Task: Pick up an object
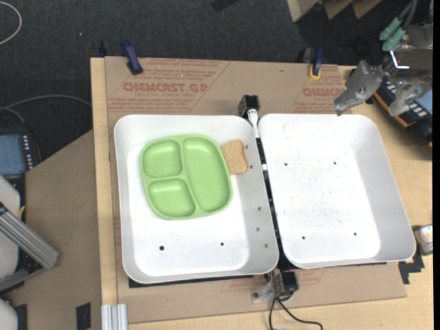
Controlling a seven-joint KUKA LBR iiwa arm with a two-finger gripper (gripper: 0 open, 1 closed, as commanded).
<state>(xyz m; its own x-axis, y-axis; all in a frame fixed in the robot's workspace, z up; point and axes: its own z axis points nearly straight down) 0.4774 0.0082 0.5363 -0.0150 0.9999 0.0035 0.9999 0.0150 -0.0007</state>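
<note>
A green plate (185, 176) with three compartments lies in the left white bin (185, 253), toward its far side. A small tan piece like a cracker (236, 157) lies flat against the plate's right rim, close to the bin's right wall. My gripper (347, 96) hangs at the far right, just past the far edge of the right bin (344, 205) and well away from both objects. Nothing shows in it.
Both bins rest on a brown cardboard sheet (172, 81) held down by a blue clamp (130, 57) and a yellow-blue clamp (316, 64) at the far edge. A black fitting (249, 105) sits between the bins at the back. Cables trail off the front edge.
</note>
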